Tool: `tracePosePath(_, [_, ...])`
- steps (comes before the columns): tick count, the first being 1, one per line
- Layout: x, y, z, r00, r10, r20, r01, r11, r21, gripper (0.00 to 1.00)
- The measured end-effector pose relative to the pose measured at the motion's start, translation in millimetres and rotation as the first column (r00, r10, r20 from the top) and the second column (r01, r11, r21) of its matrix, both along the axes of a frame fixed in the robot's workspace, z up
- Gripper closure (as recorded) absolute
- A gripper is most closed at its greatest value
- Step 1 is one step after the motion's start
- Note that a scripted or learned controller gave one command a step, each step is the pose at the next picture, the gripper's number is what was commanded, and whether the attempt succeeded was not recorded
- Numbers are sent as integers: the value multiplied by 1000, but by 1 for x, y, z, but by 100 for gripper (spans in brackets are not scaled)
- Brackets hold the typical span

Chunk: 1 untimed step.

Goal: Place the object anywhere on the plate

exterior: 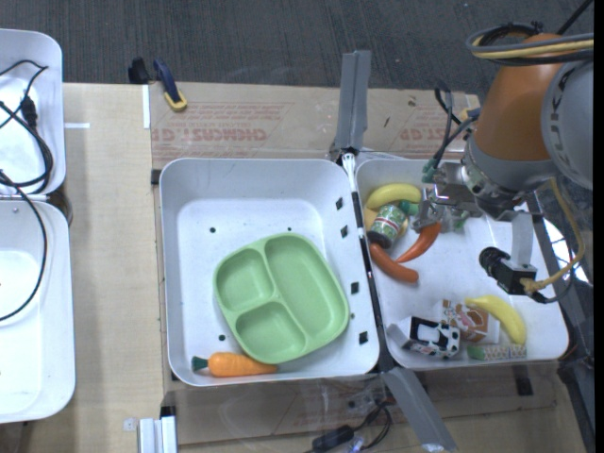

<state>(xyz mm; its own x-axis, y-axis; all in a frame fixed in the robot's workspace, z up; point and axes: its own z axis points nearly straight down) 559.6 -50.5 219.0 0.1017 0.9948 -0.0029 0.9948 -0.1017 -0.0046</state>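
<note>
Orange chili (421, 242) just below pincer (442, 206); pincer's state unclear; green plate (280, 297) well apart.

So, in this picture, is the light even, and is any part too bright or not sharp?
Camera view: mostly even light, soft shadows inside the left bin; the right bin washes out near its right rim; the green plate and carrot look sharp.
</note>
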Motion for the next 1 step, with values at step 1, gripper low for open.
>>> tracePosePath(1, [0,73,-29,998,-65,0,65,998,1,100])
